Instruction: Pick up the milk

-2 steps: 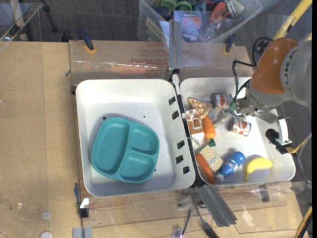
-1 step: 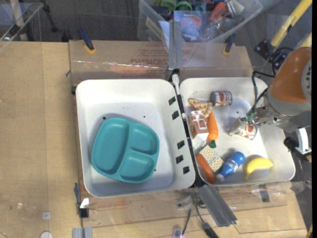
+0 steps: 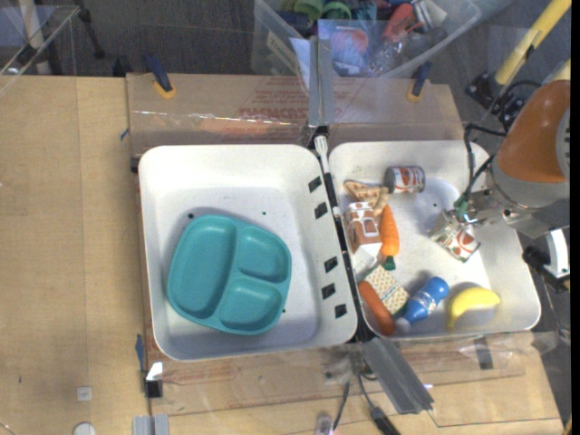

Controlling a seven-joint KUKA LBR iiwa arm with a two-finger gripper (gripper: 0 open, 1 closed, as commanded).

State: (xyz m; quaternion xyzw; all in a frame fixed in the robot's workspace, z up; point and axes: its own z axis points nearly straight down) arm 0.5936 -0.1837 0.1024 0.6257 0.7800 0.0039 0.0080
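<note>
The milk [image 3: 458, 241], a small white carton with red marks, lies tilted in the right bin [image 3: 507, 270] towards its right side. My gripper [image 3: 459, 217] comes in from the right on the grey arm with the orange band [image 3: 536, 143] and sits directly above the carton, at or touching its top. The gripper's tip overlaps the carton's upper edge, so I cannot make out whether it has hold of the carton.
In the same bin lie a tin can [image 3: 404, 179], a brown-and-white box [image 3: 365, 226], a carrot [image 3: 389, 234], a patterned packet [image 3: 386, 293], a blue bottle [image 3: 423, 300] and a yellow fruit [image 3: 471, 302]. The left bin [image 3: 181, 184] holds a teal divided plate [image 3: 229, 275].
</note>
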